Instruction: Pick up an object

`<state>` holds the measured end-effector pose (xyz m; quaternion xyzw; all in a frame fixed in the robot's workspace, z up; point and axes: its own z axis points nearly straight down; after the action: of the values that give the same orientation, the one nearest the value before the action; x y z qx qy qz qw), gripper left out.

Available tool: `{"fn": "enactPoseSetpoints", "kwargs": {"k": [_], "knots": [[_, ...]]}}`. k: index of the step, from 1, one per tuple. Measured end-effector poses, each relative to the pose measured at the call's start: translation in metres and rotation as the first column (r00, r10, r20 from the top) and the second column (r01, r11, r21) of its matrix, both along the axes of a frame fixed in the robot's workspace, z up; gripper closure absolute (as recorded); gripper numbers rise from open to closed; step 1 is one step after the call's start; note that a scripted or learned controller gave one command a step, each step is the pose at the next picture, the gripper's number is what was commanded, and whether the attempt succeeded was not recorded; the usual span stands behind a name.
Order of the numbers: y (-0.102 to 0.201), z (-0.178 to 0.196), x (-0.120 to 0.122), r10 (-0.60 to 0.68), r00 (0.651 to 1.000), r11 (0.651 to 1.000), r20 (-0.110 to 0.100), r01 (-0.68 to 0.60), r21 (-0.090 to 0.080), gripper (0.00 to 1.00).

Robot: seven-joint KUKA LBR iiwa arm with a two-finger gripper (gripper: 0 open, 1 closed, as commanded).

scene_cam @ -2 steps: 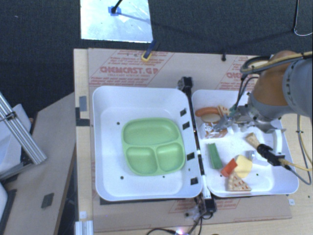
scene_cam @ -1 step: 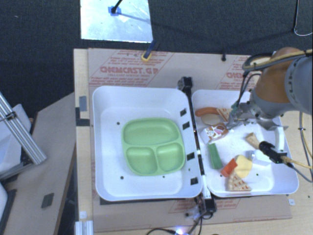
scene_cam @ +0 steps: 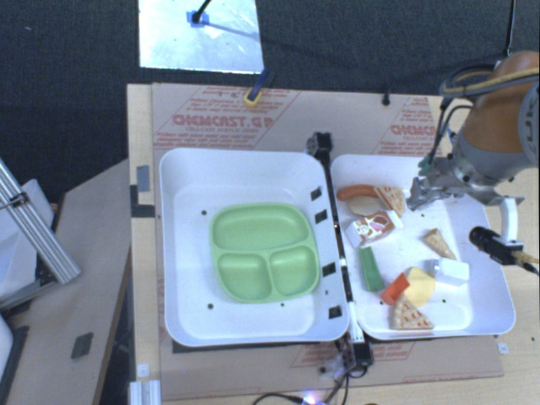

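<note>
Nine small play-food pieces, loose on the floor of the right-hand white bin (scene_cam: 485, 319), none lifted.

- Reddish sausage (scene_cam: 361, 192), near the bin's far-left corner, touching a tan ridged wedge (scene_cam: 391, 199) on its right.
- White packet with red print (scene_cam: 374, 226), just below the sausage.
- Green stick (scene_cam: 371, 268), close to the bin's left wall, lying roughly along it.
- Orange-red piece (scene_cam: 395, 288), touching a yellow lump (scene_cam: 420, 287) on its right.
- Waffle-patterned wedge (scene_cam: 411, 316), nearest the front wall, just below the yellow lump.
- White block (scene_cam: 452, 270), just right of the yellow lump.
- Small tan wedge (scene_cam: 439, 243), apart from the rest, mid-bin.

Gripper (scene_cam: 422, 194), low over the far part of the right bin, immediately right of the ridged wedge; contact with it not discernible. Degree of opening impossible to tell from this angle; nothing seen in its grasp. Grey arm with orange band (scene_cam: 502, 116), entering from the right.

Left-hand white bin (scene_cam: 181, 226), alongside, sharing the central divider, with a pale green three-compartment tray (scene_cam: 263, 251) lying flat at its centre.

Brown board with red lettering (scene_cam: 219, 116), under both bins. Shiny square panel (scene_cam: 200, 22), beyond the board on the dark backdrop.
</note>
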<state>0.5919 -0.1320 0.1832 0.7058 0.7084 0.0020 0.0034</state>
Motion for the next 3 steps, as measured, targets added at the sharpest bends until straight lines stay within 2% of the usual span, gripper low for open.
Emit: {"fn": "enactPoseSetpoints", "kwargs": {"k": [1,2,3], "knots": [[0.000,0.045,0.002,0.001,1.000,1.000,-0.001,-0.001,0.000,1.00],[0.053,0.035,0.001,0.005,1.000,1.000,-0.007,-0.005,0.004,1.00],[0.110,0.043,-0.014,0.007,1.000,1.000,-0.007,-0.007,0.005,1.00]]}}
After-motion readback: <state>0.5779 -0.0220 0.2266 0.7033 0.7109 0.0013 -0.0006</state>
